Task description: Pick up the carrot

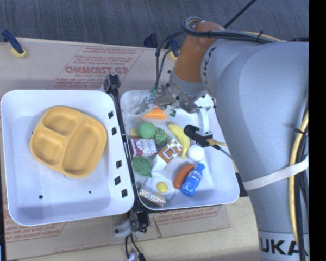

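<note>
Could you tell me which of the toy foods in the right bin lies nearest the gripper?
The orange carrot, at the bin's far end right below the gripper. The banana and the round green piece lie farther down the bin.

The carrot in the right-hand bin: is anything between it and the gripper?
Nothing visible does. The gripper sits right over the carrot at the far end of the right bin, with no other toy between them. The green ball and banana lie nearer the camera, beside it.
</note>
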{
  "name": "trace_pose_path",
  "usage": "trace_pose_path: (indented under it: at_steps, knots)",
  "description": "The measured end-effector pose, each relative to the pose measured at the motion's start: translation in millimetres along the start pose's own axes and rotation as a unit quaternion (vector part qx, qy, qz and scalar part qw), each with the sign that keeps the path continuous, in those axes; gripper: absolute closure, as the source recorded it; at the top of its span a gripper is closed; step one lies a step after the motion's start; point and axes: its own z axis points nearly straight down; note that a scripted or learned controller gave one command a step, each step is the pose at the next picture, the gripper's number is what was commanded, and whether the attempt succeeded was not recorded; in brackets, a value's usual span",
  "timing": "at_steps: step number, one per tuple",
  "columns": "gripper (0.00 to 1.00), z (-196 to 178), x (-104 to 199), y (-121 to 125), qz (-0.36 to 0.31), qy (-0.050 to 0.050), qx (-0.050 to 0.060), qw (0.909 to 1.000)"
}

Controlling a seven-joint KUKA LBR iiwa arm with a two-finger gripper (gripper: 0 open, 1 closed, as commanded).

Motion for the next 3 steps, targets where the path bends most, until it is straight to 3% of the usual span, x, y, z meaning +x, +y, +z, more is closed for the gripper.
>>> trace_pose_path:
  at_steps: [1, 2, 3]
  knots:
    - [0.00, 6.2, 2.8, 3.6, -0.127, -0.005, -0.005, 0.9919]
    - [1.00, -2.8, 4.4, 4.2, -0.129, -0.004, -0.005, 0.9916]
    - [0.00, -2.4, 4.4, 4.0, -0.129, -0.004, -0.005, 0.9916]
